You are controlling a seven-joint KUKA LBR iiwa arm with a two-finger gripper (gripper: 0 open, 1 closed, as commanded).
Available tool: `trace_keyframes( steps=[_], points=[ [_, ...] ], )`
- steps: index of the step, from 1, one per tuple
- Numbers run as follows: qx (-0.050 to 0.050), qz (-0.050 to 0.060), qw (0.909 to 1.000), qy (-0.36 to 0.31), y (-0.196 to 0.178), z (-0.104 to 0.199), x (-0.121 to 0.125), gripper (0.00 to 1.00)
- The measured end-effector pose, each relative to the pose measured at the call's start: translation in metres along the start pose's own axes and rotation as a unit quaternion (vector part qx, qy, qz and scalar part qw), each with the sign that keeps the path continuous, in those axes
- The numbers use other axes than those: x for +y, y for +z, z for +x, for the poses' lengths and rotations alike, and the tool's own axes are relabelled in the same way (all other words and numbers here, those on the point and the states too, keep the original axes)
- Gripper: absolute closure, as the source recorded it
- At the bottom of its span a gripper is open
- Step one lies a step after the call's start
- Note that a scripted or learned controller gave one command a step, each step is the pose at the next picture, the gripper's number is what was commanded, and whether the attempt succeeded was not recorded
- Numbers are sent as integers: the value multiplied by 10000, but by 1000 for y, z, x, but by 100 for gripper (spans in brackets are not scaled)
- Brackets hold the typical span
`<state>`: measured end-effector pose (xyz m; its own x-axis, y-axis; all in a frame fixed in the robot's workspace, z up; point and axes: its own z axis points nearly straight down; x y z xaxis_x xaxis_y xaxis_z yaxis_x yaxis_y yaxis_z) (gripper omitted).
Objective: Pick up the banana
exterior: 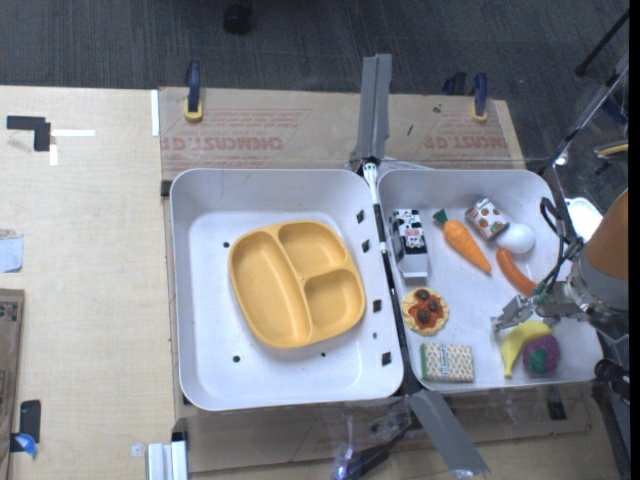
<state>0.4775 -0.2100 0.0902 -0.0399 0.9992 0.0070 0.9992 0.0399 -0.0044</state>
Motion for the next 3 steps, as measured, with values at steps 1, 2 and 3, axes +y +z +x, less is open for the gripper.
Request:
trace_keyframes(
  steps=[1, 2, 3],
  points=[
    [-20, -13, 10000, 22, -9, -2, 1, 100],
    [-12, -8, 10000, 13, -9, -1, 1, 0],
    [-32, -12, 9917, -1286, -1, 0, 0, 0]
  ],
)
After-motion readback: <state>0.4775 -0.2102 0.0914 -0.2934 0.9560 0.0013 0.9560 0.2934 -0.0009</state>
